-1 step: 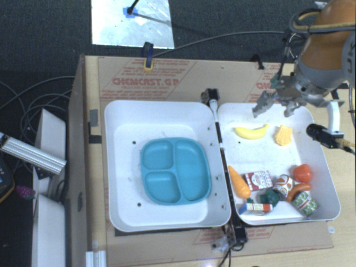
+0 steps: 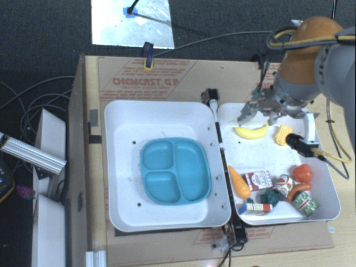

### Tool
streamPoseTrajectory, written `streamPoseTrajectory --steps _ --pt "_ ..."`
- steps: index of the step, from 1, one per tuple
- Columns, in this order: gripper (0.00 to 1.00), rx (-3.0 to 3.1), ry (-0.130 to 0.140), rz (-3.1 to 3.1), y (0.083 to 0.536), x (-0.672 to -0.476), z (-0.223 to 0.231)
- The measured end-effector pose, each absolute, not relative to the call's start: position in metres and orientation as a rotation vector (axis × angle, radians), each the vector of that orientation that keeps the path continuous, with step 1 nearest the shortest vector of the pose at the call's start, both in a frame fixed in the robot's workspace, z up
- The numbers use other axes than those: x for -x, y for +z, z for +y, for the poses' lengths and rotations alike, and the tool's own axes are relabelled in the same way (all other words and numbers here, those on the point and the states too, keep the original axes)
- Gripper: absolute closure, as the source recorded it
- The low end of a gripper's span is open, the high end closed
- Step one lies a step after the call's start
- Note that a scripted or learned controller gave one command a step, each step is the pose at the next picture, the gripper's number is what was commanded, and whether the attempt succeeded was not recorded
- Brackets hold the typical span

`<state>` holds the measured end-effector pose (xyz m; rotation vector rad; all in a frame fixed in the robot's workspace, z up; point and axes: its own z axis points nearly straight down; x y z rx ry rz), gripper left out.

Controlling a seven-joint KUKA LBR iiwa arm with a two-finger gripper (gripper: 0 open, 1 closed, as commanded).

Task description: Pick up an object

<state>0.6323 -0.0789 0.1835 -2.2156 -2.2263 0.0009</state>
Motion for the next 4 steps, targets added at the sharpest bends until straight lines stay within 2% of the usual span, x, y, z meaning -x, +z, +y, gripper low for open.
streamPoseTrajectory --steps 1,2,3,4 --pt "0.00 2.226 -0.011 -2.232 0.100 -0.651 -0.090" --pt "0.00 2.220 0.001 -2.222 0.084 -0.554 -0.095" --pt "0.00 2.220 -0.003 -2.226 0.085 -0.606 -0.101" --pt "0.00 2.218 -0.003 -2.228 0.085 -0.649 -0.093"
